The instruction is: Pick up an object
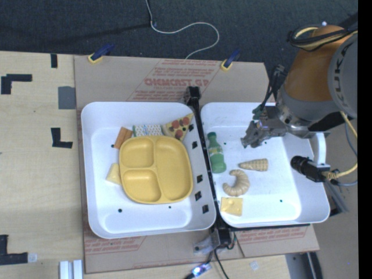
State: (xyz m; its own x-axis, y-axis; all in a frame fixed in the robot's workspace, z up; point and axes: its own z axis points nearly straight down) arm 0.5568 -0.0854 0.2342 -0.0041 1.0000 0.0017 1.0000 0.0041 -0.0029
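Grey claw [254,137], its grip state impossible to tell, hovers right of centre just above the cone-shaped pastry [254,165], and descending off-centre could nudge it against the croissant [237,182].

Even overhead light – soft shadows, mild glare on white bins [93,156], slight blur.

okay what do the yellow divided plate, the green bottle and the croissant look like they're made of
Yellow divided plate: likely molded plastic, matte; even color, soft rounded compartment ridges.
Green bottle: probably toy plastic, slightly glossy; uniform green with a faint highlight.
Croissant: seems plastic play food rather than pastry; its tan ridges look smooth and molded, though this is hard to confirm.
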